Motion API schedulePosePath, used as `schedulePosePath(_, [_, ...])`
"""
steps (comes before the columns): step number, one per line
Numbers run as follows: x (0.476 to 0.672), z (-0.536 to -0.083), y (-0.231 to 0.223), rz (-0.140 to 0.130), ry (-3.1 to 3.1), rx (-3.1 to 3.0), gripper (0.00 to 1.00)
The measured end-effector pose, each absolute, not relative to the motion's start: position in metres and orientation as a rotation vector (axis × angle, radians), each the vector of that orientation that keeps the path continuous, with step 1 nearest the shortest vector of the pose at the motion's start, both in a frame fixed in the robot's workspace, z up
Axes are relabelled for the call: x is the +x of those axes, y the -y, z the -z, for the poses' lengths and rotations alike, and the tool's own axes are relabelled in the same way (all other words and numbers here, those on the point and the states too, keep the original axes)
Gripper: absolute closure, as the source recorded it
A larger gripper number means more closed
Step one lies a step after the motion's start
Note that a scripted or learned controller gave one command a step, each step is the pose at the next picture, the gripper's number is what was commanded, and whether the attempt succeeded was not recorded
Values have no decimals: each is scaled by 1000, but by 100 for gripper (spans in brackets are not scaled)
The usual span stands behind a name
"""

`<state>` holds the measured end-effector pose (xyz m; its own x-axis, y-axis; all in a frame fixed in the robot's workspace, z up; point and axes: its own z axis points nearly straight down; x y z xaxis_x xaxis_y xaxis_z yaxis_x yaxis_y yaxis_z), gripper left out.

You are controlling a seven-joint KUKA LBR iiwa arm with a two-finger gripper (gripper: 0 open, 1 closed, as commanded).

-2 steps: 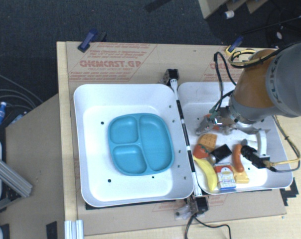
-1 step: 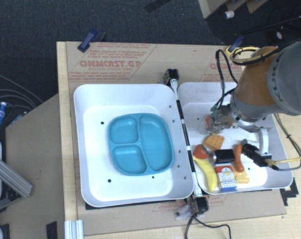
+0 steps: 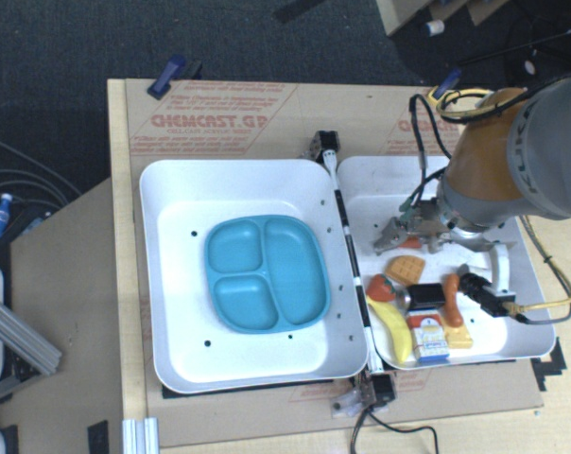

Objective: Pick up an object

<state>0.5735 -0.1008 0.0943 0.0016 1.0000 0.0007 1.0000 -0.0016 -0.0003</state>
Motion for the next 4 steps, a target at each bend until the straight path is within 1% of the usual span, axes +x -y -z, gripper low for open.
schedulePosePath(1, [574, -104, 101, 2, 2219, -2224, 100])
schedulePosePath(2, [574, -104, 101, 2, 2219, -2224, 0])
schedulePosePath(3, [574, -114, 100, 3, 2219, -2226, 100])
schedulePosePath(4, [574, -114, 100, 3, 2219, -2226, 0])
